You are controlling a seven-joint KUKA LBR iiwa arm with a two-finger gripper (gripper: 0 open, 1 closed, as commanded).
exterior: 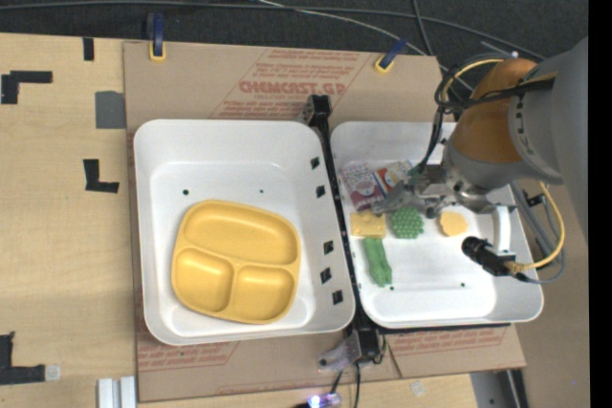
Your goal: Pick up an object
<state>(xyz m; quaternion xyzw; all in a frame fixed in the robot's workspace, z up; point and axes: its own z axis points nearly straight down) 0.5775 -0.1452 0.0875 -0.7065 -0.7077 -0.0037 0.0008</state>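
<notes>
On the surface, the left bin holds one yellow divided tray, lying flat. The right bin holds the candidates, bunched toward its left half: one yellow block, one green strip, one green knobbly piece, one printed packet and one yellow round piece. The end effector hangs low above them, probably lined up for a grab; whether it is spread or pinching, I cannot tell.

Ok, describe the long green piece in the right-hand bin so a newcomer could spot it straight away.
Find the right bin, the one the arm reaches into. Near its left wall, toward the front, lies a long green object, just below a yellow square block. It is the only elongated item; the other green object is a rounder, bumpy lump up by the gripper.
</notes>
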